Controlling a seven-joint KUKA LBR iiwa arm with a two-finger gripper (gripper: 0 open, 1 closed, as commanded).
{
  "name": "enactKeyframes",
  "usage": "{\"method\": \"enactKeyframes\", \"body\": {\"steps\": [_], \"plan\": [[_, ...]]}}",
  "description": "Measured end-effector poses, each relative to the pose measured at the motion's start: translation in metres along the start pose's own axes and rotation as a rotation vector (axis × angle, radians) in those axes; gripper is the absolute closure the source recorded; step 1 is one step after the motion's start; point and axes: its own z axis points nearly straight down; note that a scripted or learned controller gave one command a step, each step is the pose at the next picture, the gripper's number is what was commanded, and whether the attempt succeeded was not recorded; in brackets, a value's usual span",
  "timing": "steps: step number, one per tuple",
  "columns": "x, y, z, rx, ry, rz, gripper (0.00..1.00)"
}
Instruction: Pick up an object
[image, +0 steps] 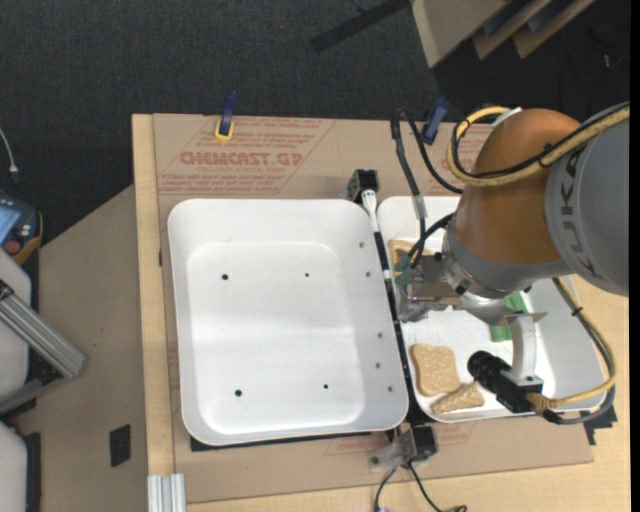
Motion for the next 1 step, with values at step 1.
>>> {"method": "enactKeyframes", "body": {"steps": [1], "plan": [[-0.0026,0.0003,-0.008,0.002,-0.001,0.004,1.0]]}}
